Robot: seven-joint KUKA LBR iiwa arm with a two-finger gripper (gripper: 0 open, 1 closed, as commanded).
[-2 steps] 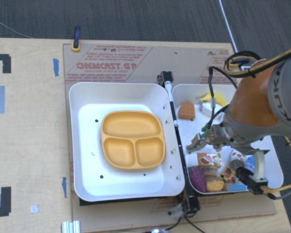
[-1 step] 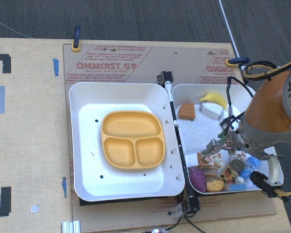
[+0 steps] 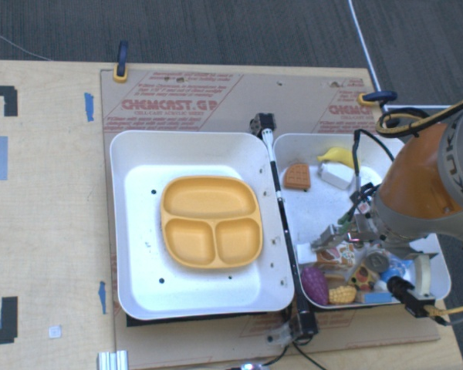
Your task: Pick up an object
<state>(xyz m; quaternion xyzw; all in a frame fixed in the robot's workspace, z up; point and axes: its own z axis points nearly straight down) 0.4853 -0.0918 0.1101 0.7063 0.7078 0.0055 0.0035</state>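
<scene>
The bench carries 2 shallow white bins side by side: the left bin (image 3: pixel 131 230) and the right bin (image 3: pixel 309 146). In the left bin lies 1 yellow-orange divided plate (image 3: pixel 211 221) with 3 compartments, 1 long across the top and 2 smaller below. The right bin holds a loose scatter of small things: 1 brown waffle-like piece (image 3: pixel 297 176) near the upper left, 1 yellow banana (image 3: pixel 337 156) at the top edge with 1 white block (image 3: pixel 336 176) just beside and below it, 1 purple grape-like cluster (image 3: pixel 315 284) and 1 yellow corn cob (image 3: pixel 342 294) near the bottom edge, plus a jumble of mixed pieces, some blue, near the bottom right that is too cluttered to count. The 1 arm (image 3: pixel 424 183) comes in from the right, its orange band over the right bin's right side, the wrist bent downward and leftward. The gripper (image 3: pixel 333 241) is low over the middle of the right bin, just above the jumble; whether its fingers are spread or closed cannot be told, and nothing is visibly between them.
</scene>
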